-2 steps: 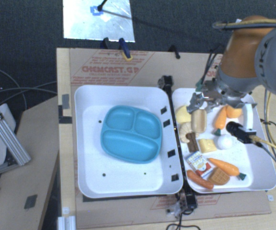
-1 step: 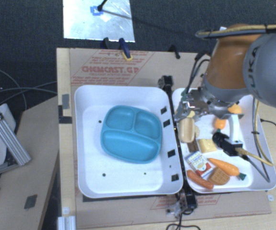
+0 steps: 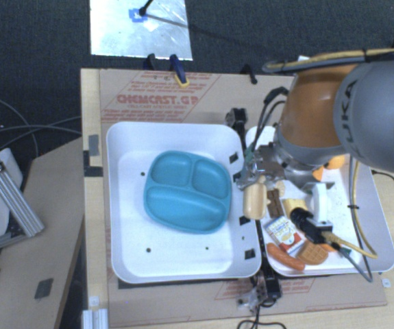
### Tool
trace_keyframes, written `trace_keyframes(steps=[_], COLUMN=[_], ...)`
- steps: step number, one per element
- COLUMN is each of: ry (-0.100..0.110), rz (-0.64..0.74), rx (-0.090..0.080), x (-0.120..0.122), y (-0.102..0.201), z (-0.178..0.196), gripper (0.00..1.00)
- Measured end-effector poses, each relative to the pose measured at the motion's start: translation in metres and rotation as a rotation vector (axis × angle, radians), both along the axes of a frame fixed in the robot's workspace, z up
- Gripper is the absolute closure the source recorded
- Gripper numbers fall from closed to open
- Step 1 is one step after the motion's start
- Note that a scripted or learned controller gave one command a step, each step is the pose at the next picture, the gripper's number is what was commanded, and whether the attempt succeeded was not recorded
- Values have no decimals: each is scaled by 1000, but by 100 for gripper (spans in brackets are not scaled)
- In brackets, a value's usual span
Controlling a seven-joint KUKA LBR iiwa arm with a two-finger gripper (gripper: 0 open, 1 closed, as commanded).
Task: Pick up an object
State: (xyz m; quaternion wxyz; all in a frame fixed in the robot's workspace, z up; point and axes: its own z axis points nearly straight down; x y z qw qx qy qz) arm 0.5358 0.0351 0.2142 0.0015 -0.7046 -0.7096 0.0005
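Our gripper [image 3: 253, 175] sits low at the left wall of the right bin [image 3: 380, 242], just above the tan roll [image 3: 254, 201], likely the target since it lies nearest; whether it is open or closed we cannot tell. A brown piece [image 3: 274, 203] touches the roll and the wall crowds its other side; the blue plate [image 3: 186, 190] lies apart in the left bin [image 3: 128, 252].

The blue plate [image 3: 186, 190] looks like smooth plastic with a soft, half-matt shine. The white bin [image 3: 125, 204] around it is also smooth plastic, slightly glossy. Under the bin lies a brown cardboard sheet [image 3: 155, 94], matt, with red print. Behind the plate, a silver sheet [image 3: 138, 19] shines like metal foil on rough dark carpet [image 3: 32, 46]. Right of the plate, the arm [image 3: 382, 122] has a smooth grey shell, and the sausage [image 3: 282, 258] looks like glossy plastic.
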Motion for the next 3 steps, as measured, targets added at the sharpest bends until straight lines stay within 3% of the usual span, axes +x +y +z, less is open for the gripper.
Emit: trace_keyframes(steps=[3], ry=[-4], rz=[-4], rx=[0], x=[4], y=[7], z=[10], gripper=[100])
